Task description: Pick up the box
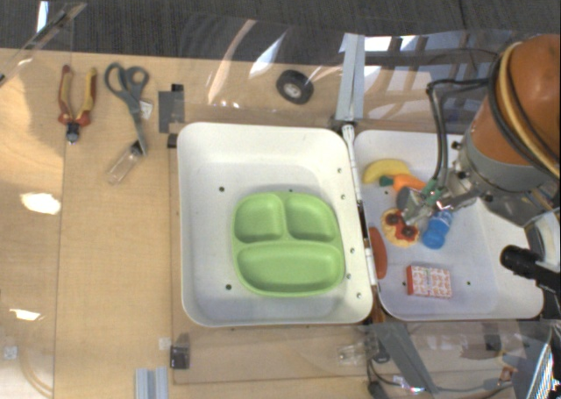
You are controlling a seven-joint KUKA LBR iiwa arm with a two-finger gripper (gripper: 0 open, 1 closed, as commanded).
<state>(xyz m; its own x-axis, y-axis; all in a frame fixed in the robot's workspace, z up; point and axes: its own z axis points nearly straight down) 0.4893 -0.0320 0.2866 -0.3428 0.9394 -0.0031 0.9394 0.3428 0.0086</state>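
Observation:
The box [429, 281] is small and flat with a red-and-white pattern. It lies near the front edge of the right bin [491, 296], apart from the other items. My gripper [421, 205] hangs over the middle of that bin, above a cluster of small toys and well behind the box. The grey arm with its orange band [526, 99] comes in from the right. Nothing shows as held.
Under and around the gripper lie a yellow banana [386, 170], an orange piece [406, 183], a blue bottle [436, 229], a round red-and-yellow toy [401, 229] and a red sausage [378, 251]. The left bin [202, 213] holds a green divided plate [287, 244]. Pliers, scissors and a tape roll lie on the bench behind.

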